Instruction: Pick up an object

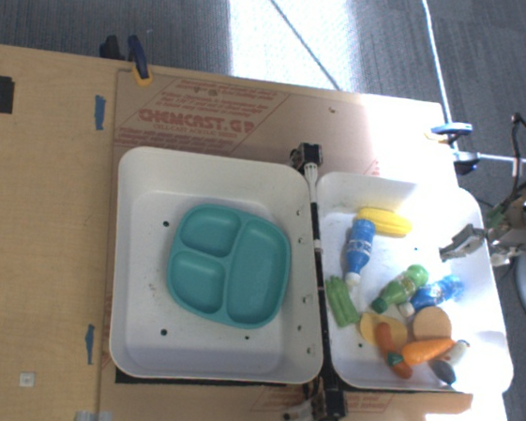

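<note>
Toy bottles and play food are all piled in the right bin [493, 307], nothing picked out yet. Blue bottle [359, 248] with the white cap lies near that bin's left wall, long axis running roughly front to back, cap end pointing toward the front edge. Yellow banana [383, 221] sits just behind it near the back wall, lying crosswise, left to right. Green bottle [401, 287] is in the middle of the bin, tilted on a diagonal with its pale cap end toward the front-left. Just beside it a smaller blue bottle [439, 291] lies on a similar diagonal. Toward the front edge there's a clump: a tan round piece [431, 323], an orange carrot [428, 349] pointing right-ish, and a green strip [341, 301] against the left wall.

Gripper [468, 241] hangs at the right bin's right rim, fingers look spread apart with nothing between them. All the objects lie to its left and front; the small blue bottle is the nearest, but apart from the fingers, not touching.

Left bin [137, 238] carries a teal divided plate [229, 265] in its middle, lying flat.
</note>
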Controlling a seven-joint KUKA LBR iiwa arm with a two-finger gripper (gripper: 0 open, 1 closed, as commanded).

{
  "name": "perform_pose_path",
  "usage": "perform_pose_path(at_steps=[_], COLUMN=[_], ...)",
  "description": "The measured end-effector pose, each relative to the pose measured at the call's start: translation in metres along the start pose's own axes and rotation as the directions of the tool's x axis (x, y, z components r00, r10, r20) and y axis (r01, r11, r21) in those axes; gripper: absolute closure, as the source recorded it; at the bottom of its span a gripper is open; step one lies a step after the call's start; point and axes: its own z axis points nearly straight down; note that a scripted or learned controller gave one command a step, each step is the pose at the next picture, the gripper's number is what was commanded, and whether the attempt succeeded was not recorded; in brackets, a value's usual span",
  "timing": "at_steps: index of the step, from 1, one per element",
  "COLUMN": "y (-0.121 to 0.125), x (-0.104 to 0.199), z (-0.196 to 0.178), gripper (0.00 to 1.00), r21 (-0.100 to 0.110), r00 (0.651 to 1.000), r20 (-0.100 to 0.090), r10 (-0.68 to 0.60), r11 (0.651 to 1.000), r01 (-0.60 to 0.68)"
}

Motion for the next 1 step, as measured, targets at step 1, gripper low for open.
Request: perform_pose_path(at_steps=[1], y=[0.0303], x=[0.0593], z=[0.1008], gripper=[0.00], r21=[0.003], r00=[1.000], r20=[-0.002], r10=[-0.026], r11=[1.000], r01=[0.026])
